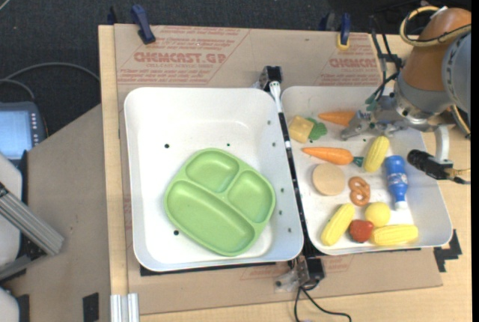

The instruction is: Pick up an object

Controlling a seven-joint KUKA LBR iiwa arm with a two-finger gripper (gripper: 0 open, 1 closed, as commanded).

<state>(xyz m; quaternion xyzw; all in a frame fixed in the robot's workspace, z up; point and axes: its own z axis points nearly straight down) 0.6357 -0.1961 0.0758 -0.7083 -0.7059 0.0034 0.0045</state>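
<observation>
corn cob (394, 235) in front, board (179, 56) reading "chemcast"

Divided plate (218, 201) in left bin (142, 163), toy food in right bin (441, 216), carrot (327, 155) behind cookie (328, 180), pretzel (358, 190) beside bottle (396, 180)

The bench (224, 51) is topped with a brown board printed with red lettering (blue clamps (142, 22) grip its far edge). Two white bins lie on it side by side, touching along a black seam: the left bin (142, 178) and the right bin (434, 216).
</observation>
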